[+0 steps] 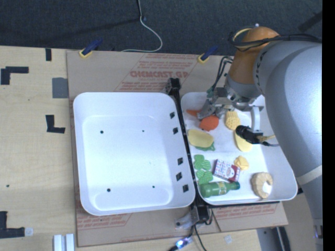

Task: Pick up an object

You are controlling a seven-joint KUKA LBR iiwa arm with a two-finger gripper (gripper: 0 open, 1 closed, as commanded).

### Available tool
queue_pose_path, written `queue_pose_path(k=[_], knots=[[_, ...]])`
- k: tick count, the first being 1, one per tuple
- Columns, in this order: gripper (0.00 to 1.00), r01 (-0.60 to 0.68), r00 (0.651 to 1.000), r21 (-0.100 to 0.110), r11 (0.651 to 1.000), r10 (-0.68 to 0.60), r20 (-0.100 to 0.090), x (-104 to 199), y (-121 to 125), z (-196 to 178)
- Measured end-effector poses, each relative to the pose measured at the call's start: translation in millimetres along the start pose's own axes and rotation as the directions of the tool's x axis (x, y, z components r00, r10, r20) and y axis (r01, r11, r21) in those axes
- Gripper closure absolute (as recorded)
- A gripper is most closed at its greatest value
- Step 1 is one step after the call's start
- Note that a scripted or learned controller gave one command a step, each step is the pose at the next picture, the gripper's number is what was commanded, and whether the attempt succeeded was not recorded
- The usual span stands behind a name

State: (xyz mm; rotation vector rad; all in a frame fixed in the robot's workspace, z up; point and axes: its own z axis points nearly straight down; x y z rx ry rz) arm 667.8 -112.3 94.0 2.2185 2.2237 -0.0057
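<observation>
Nothing is seen lifted clear of either bin, so the pick looks not yet made. The tool (213, 107) hangs low over the upper-left part of the right bin, just above or perhaps touching the round orange-red toy fruit (209, 123). Whether the tool is wide, narrow or closed on anything cannot be told from this slanted view. By that reading, a sure grasp and the lift are both left to do. On the pale wooden counter (31, 140), left of centre in the frame, the shallow white left bin (125, 156) shows a bare floor. Just beside it, right of centre, the shallow white right bin (264, 158) holds the toys. Along its left wall lie a small orange carrot-like piece (192, 112) at the top and a yellow-green oblong toy (200, 138) below it. Lower down come a crinkled green leafy toy (202, 164) and a green plastic bottle (219, 187) on its side near the bottom edge. Further right sit the orange-red fruit, a small red-and-white box (226, 170), a yellow toy corn cob (232, 120), a small yellow lump (241, 162) and a yellow curved piece (244, 145). At the lower right lies a pale beige bread roll (261, 184). The orange-red fruit is closest to the tool and seems the likeliest target.
</observation>
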Motion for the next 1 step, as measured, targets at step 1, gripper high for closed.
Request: queue_pose_path(k=[1], knots=[[1.00, 0.004, 1.000, -0.011, 1.000, -0.004, -0.004, 47.8, 2.6, -97.4]])
